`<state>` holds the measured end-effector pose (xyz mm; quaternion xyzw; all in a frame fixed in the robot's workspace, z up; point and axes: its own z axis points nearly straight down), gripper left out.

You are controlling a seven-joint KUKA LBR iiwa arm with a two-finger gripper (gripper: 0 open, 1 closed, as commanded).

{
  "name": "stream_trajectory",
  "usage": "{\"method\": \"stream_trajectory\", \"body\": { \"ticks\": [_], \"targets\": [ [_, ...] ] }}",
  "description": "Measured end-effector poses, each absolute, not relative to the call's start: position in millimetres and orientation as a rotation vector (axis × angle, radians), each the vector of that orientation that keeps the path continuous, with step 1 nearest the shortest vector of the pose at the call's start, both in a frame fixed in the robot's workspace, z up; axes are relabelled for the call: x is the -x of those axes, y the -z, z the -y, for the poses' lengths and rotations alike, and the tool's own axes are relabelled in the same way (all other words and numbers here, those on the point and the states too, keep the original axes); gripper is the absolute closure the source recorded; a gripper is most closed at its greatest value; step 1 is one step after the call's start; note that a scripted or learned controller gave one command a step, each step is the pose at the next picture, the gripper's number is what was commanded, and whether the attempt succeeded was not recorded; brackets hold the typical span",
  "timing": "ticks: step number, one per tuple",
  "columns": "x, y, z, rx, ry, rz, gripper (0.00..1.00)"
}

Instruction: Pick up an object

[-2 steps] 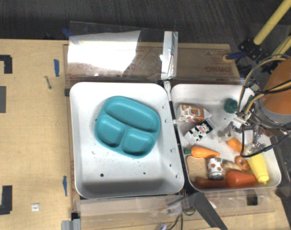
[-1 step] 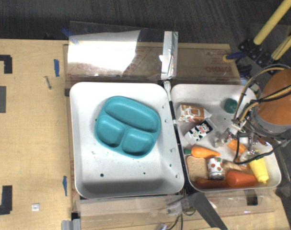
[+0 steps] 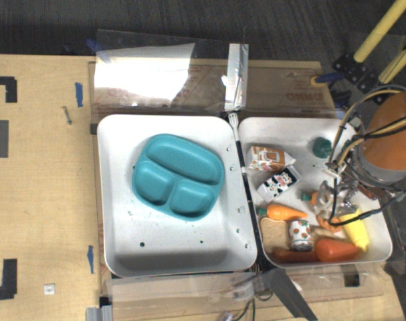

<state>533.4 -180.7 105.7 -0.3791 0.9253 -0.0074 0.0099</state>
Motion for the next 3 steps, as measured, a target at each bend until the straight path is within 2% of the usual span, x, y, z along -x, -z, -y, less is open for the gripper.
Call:
{"method": "stream_trajectory", "body": {
  "ticks": [1, 2, 3],
  "targets": [
    [-532.8, -104.7, 180.4, 1.184, 0.02, -2.89, 0.0],
    [-529.3, -95.4, 179.2, 1.026, 0.025, -2.949, 0.0],
    [-531.2, -107.2, 178.5, 1.024, 0.029, -2.944, 1.0]
  ]
}}
